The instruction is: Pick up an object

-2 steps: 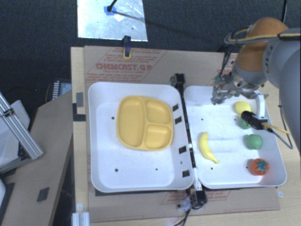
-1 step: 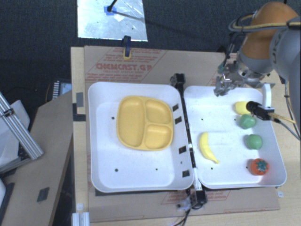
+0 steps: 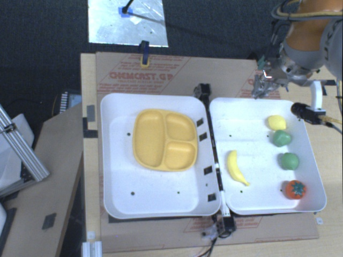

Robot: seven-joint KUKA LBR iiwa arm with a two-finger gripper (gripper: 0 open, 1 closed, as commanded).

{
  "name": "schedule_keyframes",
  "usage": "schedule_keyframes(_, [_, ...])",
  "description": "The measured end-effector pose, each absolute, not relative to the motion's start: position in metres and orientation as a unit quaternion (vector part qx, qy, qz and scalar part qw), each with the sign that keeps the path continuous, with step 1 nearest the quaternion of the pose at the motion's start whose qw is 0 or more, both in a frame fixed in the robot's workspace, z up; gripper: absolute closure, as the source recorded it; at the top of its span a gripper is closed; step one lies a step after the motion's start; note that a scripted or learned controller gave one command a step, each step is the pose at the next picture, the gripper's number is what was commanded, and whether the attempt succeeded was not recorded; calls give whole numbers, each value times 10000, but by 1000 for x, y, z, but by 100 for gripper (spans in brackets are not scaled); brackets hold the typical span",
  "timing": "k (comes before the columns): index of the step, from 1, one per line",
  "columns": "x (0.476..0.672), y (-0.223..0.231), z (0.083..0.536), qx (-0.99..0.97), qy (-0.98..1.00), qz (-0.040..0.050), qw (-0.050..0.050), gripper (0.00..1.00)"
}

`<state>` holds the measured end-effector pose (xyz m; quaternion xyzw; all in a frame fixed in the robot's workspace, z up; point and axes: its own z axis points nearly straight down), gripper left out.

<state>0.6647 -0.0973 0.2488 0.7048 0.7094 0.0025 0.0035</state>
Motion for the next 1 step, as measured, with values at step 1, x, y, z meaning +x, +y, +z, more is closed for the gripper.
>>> schedule_keyframes(1, [638, -58, 253, 7042, 7100, 9, 4, 100])
